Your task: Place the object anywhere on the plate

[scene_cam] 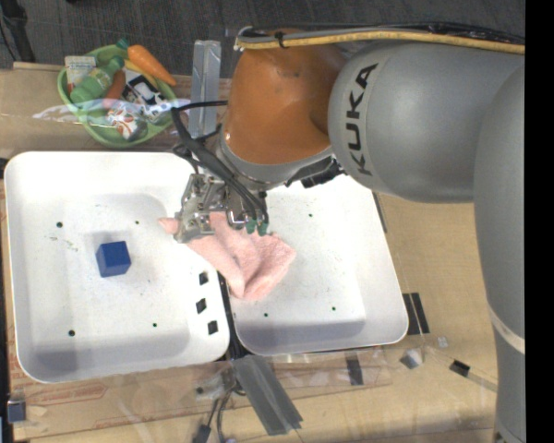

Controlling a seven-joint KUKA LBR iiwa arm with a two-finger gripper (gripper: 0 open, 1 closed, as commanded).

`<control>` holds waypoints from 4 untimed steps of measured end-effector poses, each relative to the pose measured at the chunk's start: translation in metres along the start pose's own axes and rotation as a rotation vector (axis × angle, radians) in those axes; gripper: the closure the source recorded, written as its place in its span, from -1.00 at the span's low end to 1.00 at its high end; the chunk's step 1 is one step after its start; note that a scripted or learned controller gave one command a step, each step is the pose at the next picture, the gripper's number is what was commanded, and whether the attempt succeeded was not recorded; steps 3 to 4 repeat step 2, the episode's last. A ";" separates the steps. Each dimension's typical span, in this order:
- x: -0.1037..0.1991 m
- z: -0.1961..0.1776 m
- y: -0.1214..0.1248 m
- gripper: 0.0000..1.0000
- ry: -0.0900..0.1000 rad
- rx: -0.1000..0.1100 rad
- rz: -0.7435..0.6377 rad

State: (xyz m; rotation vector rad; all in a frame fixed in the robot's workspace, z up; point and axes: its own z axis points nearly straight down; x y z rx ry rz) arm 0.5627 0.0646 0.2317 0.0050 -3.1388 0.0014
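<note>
Lying beneath the jaws [223,218], pink cloth [247,260]

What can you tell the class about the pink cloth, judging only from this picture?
The pink cloth looks soft and fuzzy, like fleece or towelling. It lies crumpled and folded, draped over the raised edge where the two white bins meet, with most of it in the right-hand bin. The gripper sits right over its upper end, touching or nearly touching it; a firm grasp cannot be confirmed.

A wooden bench [434,247] stands on dark carpeted floor [120,7] — a green bowl [111,123] of clutter sits at its far corner.
</note>
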 end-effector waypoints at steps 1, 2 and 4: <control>0.038 0.000 0.033 1.00 -0.002 0.000 -0.004; 0.038 0.000 0.033 -1.00 -0.002 0.000 -0.004; 0.038 0.000 0.033 -1.00 -0.002 0.000 -0.004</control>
